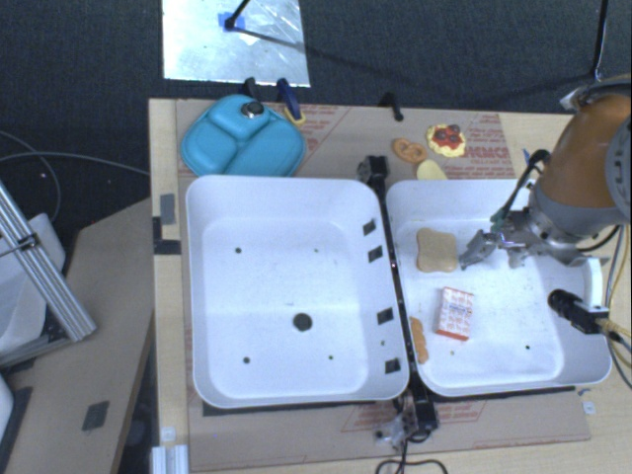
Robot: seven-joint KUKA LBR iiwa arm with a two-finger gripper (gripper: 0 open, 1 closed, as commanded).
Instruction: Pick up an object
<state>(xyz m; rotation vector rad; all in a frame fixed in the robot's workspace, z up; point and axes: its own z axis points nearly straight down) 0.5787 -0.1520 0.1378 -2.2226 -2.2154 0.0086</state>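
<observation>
Two white bins sit side by side on the bench; you see the gripper (481, 249) over the right bin (553, 368), its grey fingers (472, 255) slightly spread and pinching nothing. The tips hang just beside the right edge of a tan slice-shaped piece (435, 250) lying in the upper left part of that bin; can't tell if they touch it. A small red-and-white box (455, 313) lies below it near the bin's middle, tilted a bit. A thin orange-brown stick (419, 340) rests against the bin's left wall. The left bin (212, 363) has one dark round disc (302, 322) on its floor. Behind the bins you get a blue sectioned tray (243, 138) and three small toy food bits (430, 152) on the cardboard
</observation>
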